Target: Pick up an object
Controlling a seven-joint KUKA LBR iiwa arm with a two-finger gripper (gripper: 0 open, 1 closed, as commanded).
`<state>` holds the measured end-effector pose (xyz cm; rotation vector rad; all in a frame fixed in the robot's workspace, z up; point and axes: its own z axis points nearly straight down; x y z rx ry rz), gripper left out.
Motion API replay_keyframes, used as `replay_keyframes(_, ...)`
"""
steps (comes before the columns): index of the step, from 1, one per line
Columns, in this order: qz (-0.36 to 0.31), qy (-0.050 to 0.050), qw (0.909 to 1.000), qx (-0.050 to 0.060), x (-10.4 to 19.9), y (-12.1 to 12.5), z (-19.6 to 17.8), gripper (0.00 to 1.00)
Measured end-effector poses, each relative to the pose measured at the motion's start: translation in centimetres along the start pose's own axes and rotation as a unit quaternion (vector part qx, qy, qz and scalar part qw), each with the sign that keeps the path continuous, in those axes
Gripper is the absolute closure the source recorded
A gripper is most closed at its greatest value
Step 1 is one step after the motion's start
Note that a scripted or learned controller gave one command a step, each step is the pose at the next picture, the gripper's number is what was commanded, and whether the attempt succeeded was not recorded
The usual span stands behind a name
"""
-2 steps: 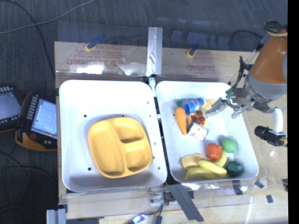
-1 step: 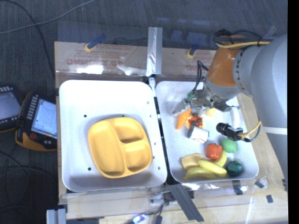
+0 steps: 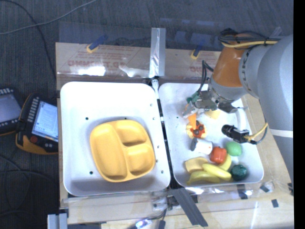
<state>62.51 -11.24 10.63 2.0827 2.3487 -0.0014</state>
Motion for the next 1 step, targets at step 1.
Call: replay_keyframes(1,0.058,0.000,0.9983,0.002,5.45,1.99,-7.67,1.00)
